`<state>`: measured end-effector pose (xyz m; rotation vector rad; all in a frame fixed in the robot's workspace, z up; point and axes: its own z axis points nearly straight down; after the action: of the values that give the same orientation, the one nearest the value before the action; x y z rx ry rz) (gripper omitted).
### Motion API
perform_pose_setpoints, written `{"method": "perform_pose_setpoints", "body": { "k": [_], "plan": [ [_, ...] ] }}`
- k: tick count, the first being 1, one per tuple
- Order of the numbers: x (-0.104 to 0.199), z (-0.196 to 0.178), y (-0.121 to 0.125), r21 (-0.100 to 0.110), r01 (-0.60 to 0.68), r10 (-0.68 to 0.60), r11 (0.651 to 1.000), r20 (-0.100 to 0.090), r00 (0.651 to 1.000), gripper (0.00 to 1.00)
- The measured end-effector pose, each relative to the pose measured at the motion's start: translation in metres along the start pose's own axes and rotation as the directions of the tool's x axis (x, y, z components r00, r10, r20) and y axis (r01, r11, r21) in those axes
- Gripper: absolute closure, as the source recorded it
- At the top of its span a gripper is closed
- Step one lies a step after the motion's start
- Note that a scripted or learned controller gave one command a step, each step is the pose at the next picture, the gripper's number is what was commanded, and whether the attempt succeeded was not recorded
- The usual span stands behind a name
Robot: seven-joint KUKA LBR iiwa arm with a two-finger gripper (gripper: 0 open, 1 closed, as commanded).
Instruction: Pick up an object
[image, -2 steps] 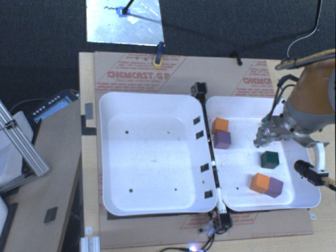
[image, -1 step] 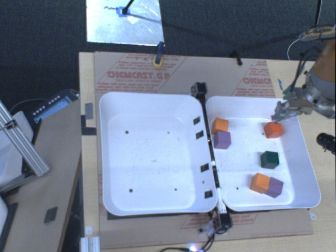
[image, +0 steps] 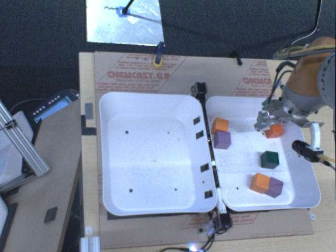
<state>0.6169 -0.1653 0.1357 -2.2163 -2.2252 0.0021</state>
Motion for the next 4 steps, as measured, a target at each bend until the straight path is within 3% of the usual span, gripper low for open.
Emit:
{"method": "perform_pose_setpoints", "body": {
  "k": [1,2,3,4],
  "plan": [
    [-0.036,-0.115,-0.074,-0.011,-0.008,0.008,1.000,0.005,1.000,1.00],
    [-0.036,-0.016,-0.009,-0.001,0.002,-0.002,1.000,0.000,1.000,1.00],
    [-0.040,0.032,0.021,-0.004,-0.003,0.003,1.000,0.001,1.000,1.00],
    [-0.041,-0.334,0.039,-0.024,0.003,-0.002,1.000,0.008,1.000,1.00]
  ]
}}
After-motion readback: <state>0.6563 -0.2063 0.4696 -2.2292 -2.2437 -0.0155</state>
